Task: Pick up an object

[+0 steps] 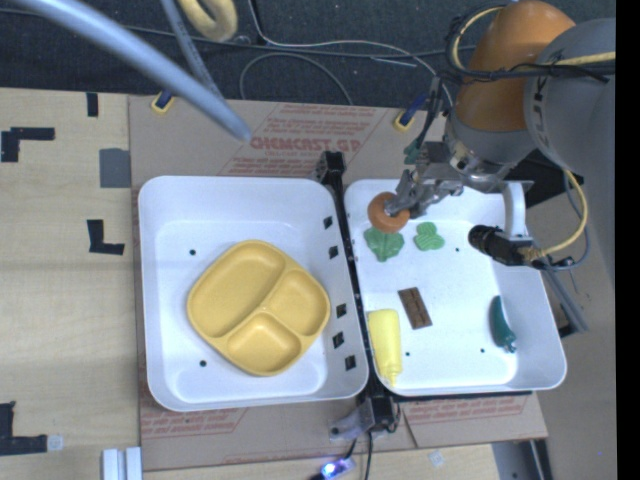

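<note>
The end effector (pixel 403 205) hangs over the far left corner of the right bin (pixel 530 368), its dark tip down at an orange round object (pixel 386 214); whether it is spread or pressed together cannot be told from this angle, nor whether it grips the orange piece. Just beside that piece on the near side lies a green leafy object (pixel 383 243), with a smaller green piece (pixel 428 236) a little to its right. Toward the middle of the same bin sits a small brown block (pixel 414 308), and along the bin's left wall lies a yellow corn-shaped object (pixel 385 342). A teal tool-like item (pixel 501 325) rests near the right wall. Above the end effector, the grey arm (pixel 590 78) with its orange band (pixel 510 63) reaches in from the right, cables looping around the wrist. The left bin (pixel 170 208) holds a yellow divided plate (pixel 258 306), lying flat near its centre. Both bins sit side by side on a cardboard sheet (pixel 300 133) atop the wooden counter (pixel 50 298)
</note>
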